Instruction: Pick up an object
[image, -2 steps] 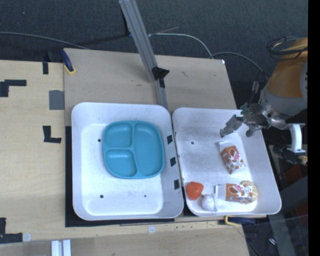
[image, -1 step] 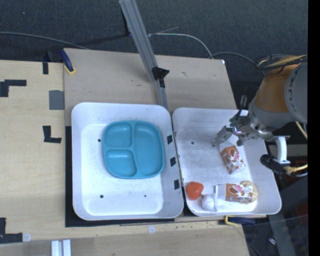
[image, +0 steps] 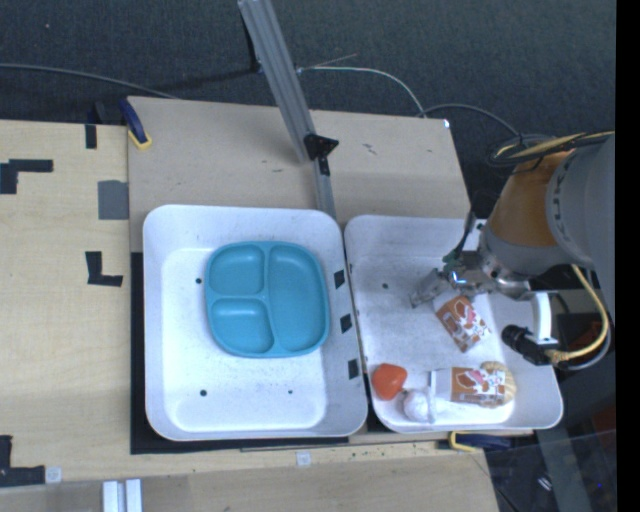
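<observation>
My gripper (image: 443, 296) hangs low over the right bin (image: 400, 245), near its middle, with the fingers spread open and nothing between them. A small red-and-white packet (image: 463, 322) lies just below and to the right of the fingertips, close to one of them. At the bin's front edge sit an orange-red round object (image: 389, 379), a small white object (image: 415, 404) and a second, orange-and-white packet (image: 483, 384).
The left bin (image: 170, 300) holds a blue divided plate (image: 267, 298). A grey metal bar (image: 290, 90) slants down from the top to the gap between the bins. The arm's grey and orange body (image: 545, 210) covers the right bin's right side.
</observation>
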